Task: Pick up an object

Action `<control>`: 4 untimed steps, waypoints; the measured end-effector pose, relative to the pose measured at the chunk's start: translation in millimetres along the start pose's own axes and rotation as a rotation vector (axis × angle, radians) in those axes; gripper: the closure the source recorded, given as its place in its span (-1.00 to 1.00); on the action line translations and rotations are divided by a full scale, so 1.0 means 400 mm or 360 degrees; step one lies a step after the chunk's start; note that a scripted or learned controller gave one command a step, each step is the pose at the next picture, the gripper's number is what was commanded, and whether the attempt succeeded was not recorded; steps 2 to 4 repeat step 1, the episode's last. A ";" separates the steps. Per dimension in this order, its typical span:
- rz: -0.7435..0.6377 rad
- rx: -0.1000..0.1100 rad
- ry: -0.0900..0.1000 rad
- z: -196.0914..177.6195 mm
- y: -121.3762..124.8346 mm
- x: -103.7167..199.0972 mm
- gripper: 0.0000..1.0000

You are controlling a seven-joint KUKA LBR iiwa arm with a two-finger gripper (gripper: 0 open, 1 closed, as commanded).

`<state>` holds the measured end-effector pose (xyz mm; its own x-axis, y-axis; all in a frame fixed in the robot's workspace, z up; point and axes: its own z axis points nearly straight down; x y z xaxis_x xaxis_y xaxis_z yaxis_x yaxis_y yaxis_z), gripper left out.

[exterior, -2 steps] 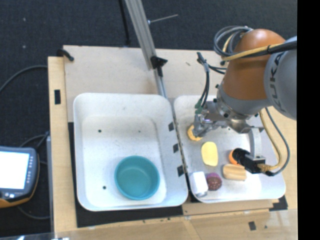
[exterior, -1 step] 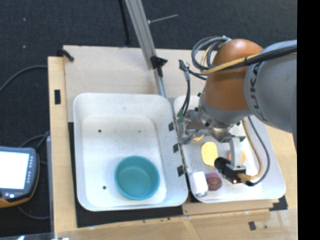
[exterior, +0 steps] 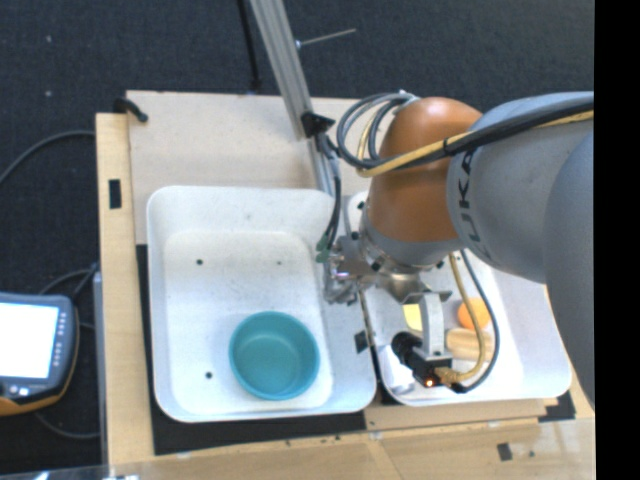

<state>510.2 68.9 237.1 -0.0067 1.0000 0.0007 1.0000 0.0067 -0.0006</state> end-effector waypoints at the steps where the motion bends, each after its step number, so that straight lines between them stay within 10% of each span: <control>1: 0.0008 -0.0003 0.0000 -0.001 0.002 -0.006 -1.00; 4: 0.0008 -0.0003 0.0000 -0.001 0.002 -0.006 -1.00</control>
